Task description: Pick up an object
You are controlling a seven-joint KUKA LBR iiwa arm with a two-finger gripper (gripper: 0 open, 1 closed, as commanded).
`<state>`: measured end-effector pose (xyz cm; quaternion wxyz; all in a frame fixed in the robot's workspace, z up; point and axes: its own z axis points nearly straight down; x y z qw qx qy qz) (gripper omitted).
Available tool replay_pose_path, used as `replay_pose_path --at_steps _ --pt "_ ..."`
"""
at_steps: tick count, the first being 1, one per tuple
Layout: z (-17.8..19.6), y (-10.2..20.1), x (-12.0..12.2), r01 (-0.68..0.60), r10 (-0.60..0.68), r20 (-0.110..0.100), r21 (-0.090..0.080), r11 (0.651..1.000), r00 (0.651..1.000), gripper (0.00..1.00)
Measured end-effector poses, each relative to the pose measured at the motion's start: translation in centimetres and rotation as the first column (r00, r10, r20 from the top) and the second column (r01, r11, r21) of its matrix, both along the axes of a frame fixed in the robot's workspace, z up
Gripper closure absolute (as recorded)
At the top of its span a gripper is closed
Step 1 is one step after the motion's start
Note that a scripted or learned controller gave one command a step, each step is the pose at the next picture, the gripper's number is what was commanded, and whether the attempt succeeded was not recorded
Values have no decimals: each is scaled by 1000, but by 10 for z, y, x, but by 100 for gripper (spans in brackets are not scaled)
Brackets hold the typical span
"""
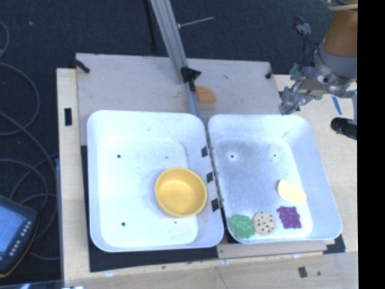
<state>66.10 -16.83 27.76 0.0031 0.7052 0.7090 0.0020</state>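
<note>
Two white bins sit side by side on the bench. The left bin (108,161) holds a yellow bowl (180,191), upright, toward its near right part. The right bin (252,155) holds four small items along its near edge: a green piece (241,225), a cookie (263,222) just beside it, a purple piece (289,217) next, and a yellow piece (291,192) a little farther back. The arm (340,38) reaches in from the right. Its gripper (290,104) hangs at the far right corner of the right bin, well apart from all four items. Whether its pincer is apart or together, I cannot tell.
</note>
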Motion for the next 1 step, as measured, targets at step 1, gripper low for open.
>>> replay_pose_path --at_steps 1 --pt "23 -1 1 -2 2 -3 1 1000 1000 100"
